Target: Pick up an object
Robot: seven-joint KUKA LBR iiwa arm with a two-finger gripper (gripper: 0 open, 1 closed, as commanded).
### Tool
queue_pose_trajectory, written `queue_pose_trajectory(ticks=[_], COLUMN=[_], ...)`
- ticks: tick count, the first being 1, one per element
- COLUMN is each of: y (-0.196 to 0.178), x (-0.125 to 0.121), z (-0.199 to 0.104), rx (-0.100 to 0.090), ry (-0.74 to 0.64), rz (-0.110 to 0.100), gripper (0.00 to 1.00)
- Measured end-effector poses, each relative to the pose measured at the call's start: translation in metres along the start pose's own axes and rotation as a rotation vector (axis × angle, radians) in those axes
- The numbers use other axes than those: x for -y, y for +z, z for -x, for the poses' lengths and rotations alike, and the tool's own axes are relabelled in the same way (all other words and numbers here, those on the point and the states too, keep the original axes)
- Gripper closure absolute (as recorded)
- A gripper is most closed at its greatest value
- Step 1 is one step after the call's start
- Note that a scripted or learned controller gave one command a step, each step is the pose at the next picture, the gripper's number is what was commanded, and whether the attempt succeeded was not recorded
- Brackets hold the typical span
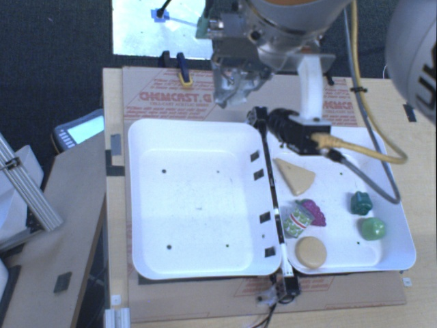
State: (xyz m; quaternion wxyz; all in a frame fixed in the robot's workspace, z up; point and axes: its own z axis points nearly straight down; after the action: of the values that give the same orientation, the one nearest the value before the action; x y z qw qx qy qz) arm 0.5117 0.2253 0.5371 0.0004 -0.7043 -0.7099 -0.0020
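White bins (171,132), cheese wedge (295,176), cookie (311,251)

My one fixed camera sits above the bench (116,183), looking down at a slant on both bins (198,197), the arm (300,5) close underneath.

Even, fairly bright overhead light washes the white bins (198,203) to mild glare, shadows stay faint, and the arm (300,5) at twelve o'clock looks soft, slightly blurred.
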Motion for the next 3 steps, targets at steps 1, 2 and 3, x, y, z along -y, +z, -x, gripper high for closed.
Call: queue_pose_trajectory(ticks=[1, 2, 3], y=[0.002, -0.009, -0.021], x=[-0.003, -0.003, -0.003], z=[0.001, 0.001, 0.001], rx=[0.002, 0.000, -0.001], ry=[0.003, 0.000, -0.005], rz=[-0.001, 0.002, 0.004], gripper=[0.00, 1.00, 1.00])
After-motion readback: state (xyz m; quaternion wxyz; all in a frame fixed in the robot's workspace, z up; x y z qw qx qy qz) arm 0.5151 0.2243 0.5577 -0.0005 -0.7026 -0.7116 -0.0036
